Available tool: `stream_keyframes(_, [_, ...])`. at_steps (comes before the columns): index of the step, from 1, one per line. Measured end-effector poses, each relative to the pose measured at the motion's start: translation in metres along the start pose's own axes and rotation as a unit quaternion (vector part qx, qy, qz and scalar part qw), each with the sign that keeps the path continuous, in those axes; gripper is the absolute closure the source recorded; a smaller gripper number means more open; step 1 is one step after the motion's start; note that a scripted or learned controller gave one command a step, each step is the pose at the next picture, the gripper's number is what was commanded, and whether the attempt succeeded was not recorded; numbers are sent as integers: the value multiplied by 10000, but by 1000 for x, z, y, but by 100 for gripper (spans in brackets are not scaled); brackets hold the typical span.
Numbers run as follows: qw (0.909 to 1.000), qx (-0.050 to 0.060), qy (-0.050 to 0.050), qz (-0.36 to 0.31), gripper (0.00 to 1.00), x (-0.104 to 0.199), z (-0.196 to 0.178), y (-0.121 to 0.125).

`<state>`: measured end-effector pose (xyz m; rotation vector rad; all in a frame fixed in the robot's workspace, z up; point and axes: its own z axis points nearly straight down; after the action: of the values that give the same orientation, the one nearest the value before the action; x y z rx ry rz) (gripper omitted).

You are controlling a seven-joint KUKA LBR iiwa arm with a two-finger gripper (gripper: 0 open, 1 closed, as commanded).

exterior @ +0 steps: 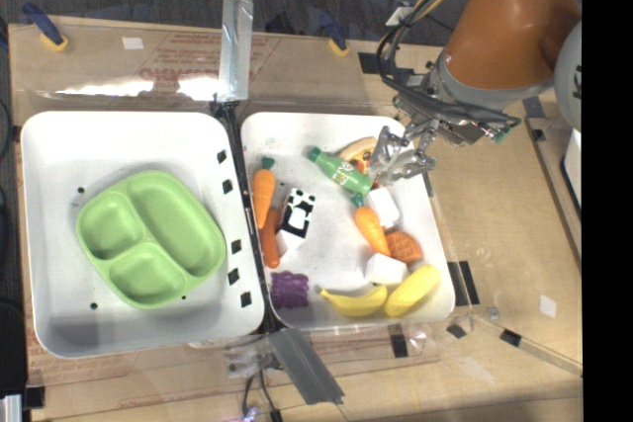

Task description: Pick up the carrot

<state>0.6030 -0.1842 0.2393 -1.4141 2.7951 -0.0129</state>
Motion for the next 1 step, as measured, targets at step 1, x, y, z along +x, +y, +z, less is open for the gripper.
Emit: stream_keyframes(1, [9999,-102,29,12,100,29,104,89])
